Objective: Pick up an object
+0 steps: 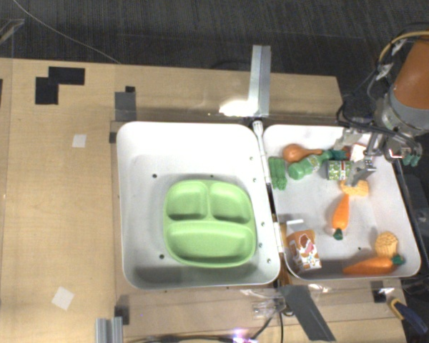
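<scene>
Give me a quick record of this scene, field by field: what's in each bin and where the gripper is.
left bin: green divided tray
right bin: toy foods, including two carrots, a small carton, a yellow piece
gripper: over the right bin's far side, just above the yellow piece
held: nothing visible

Arm reaching in from the right, hand low over the right bin

The grey arm [415, 113] with its orange band [420, 77] enters at the surface's far right edge, wrist bent downward. The hand [363, 164] hangs near the right bin's far right corner, its 2 thin fingers [370, 152] pointing down, slightly parted.
</scene>
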`<action>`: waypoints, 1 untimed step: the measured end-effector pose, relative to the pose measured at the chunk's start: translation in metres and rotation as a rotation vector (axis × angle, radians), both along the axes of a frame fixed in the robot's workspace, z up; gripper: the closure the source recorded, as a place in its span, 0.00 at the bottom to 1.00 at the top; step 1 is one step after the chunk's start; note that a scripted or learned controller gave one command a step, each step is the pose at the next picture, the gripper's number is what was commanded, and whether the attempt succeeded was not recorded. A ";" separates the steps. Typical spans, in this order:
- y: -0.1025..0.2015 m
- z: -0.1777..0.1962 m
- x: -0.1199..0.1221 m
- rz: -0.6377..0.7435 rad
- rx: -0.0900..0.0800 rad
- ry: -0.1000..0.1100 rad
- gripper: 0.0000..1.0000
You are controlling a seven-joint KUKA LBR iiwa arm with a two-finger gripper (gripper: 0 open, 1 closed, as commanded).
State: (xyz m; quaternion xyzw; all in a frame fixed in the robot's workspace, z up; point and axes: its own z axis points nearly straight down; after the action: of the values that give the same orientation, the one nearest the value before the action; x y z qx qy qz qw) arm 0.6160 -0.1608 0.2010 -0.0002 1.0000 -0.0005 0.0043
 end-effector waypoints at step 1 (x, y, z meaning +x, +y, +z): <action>-0.027 -0.090 -0.018 0.074 -0.003 -0.010 0.00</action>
State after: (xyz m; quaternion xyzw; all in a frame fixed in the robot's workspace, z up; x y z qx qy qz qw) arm 0.5980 -0.1883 0.1106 -0.0371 0.9993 -0.0020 0.0093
